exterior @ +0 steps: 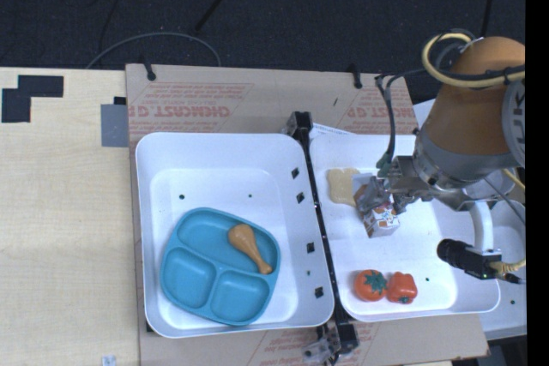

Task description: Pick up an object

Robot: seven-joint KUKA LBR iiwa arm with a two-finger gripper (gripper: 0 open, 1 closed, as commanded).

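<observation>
In the right bin (425, 249), near its middle and a little toward the far wall, a small carton (383, 220) sits tilted, pale with red and blue patches on its faces. The gripper (376, 201) is directly over it and appears to touch its upper end, but the grey metal and the carton's top blur together there. Whether the gripper is spread, pressed together or pinching the carton cannot be told, and nothing shows the carton lifted clear of the bin floor.

Just beside the gripper, toward the divider between the bins, a flat pale yellow slice (342, 184) lies on the floor, close to the carton but apart from it. Nearer the front wall of the same bin, a tomato (371, 285) and a red pepper (402, 288) lie side by side, touching, well apart from the carton.

The arm (472, 124) comes in from the right, its orange band above the grey wrist.

The left bin (214, 159) holds a blue divided plate (184, 270) at its front half. A brown drumstick (250, 246) lies slantwise across the plate's upper right part.

Both bins rest on a cardboard sheet (223, 103), which lies on the pale wooden bench (60, 227).
</observation>
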